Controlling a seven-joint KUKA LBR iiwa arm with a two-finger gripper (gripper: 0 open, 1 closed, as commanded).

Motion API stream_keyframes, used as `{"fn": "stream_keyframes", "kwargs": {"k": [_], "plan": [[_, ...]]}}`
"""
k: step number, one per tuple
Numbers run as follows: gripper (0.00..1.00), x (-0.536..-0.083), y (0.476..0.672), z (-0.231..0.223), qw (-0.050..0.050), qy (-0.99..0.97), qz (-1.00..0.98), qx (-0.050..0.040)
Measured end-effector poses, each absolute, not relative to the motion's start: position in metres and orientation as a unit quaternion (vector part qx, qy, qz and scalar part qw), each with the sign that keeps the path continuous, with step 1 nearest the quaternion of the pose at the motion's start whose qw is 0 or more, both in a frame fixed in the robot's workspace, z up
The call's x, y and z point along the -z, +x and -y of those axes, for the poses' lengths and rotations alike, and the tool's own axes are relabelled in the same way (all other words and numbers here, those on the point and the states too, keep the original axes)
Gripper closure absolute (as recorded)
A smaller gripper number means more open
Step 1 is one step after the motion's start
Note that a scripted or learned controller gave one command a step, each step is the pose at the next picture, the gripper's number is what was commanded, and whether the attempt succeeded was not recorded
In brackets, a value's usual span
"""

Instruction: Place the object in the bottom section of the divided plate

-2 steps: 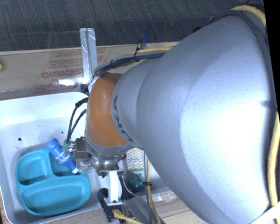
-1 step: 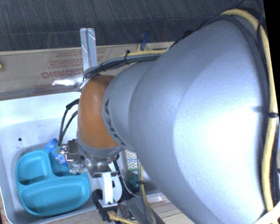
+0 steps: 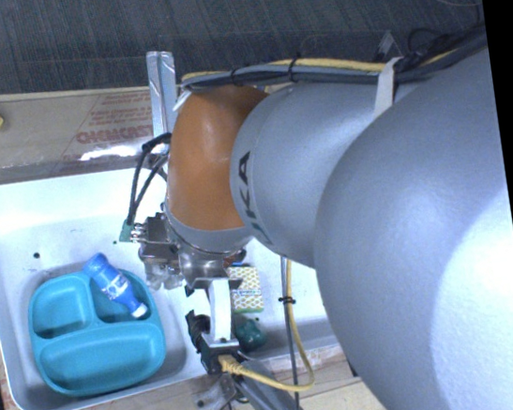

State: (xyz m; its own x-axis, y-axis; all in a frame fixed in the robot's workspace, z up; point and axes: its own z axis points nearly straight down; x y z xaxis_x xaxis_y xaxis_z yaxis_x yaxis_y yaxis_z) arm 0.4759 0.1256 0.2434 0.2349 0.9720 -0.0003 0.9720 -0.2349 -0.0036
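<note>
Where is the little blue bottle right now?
In the camera view, the blue bottle lies slanted in the top right section of the blue divided plate, inside the left white bin, just left of the robot arm.

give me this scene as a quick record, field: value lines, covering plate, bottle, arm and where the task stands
plate: blue divided plate, three sections, in the left bin
bottle: small blue bottle lying tilted in the plate's upper right section
arm: grey arm with orange band, wrist just right of the plate
other: green thing below the wrist, partly hidden
task state: bottle not yet in the bottom section
</note>
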Motion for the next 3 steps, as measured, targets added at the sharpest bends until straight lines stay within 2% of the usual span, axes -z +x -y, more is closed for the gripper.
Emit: {"fn": "stream_keyframes", "kwargs": {"k": [1, 2, 3], "plan": [[1.0, -0.241, 0.475, -0.132, 0.003, -0.729, 0.684, -0.0039], [1.0, -0.15, 0.474, -0.133, 0.002, -0.745, 0.667, -0.0034], [1.0, -0.191, 0.476, -0.078, 0.0, -0.646, 0.763, -0.0005]]}}
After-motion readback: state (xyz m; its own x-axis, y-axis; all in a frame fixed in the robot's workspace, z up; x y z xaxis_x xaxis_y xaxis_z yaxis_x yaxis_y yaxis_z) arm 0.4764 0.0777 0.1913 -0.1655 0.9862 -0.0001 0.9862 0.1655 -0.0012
